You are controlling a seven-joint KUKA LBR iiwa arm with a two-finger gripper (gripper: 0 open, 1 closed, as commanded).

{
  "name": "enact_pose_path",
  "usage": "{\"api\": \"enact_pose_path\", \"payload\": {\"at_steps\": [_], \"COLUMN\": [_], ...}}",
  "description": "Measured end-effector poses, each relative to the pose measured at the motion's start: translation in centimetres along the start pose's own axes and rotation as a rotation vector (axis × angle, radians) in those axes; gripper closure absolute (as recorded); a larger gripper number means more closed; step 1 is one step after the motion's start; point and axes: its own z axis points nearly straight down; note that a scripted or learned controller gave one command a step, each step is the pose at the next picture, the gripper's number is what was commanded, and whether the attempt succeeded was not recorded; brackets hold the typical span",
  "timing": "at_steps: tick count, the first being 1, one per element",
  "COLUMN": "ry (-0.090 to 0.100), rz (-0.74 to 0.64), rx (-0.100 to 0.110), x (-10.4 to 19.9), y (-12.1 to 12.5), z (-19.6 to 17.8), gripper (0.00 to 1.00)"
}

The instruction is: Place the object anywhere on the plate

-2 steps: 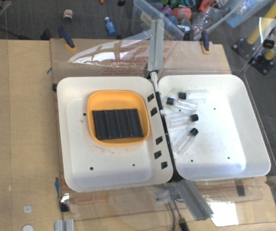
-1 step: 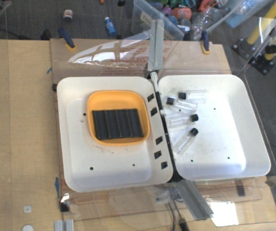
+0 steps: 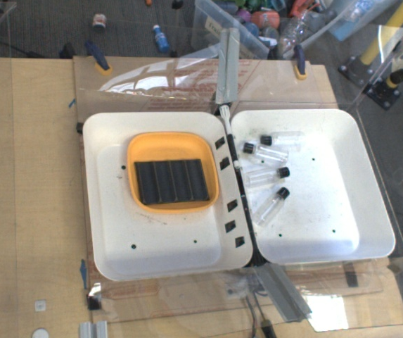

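An orange plate sits in the left white bin, with a black ribbed block lying flat on it. In the right bin lie several clear plastic vials with black caps: one near the top, one in the middle and one lower down, all close to the divider between the bins.
A row of black clips runs along the seam between the two bins. A clear plastic sheet lies behind the bins. A tub of coloured toys stands at the back.
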Motion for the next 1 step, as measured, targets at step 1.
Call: {"api": "enact_pose_path", "payload": {"at_steps": [1], "ry": [-0.001], "rz": [-0.2], "rx": [0.0], "x": [0.02], "y": [-0.02], "z": [-0.01], "gripper": [1.0]}}
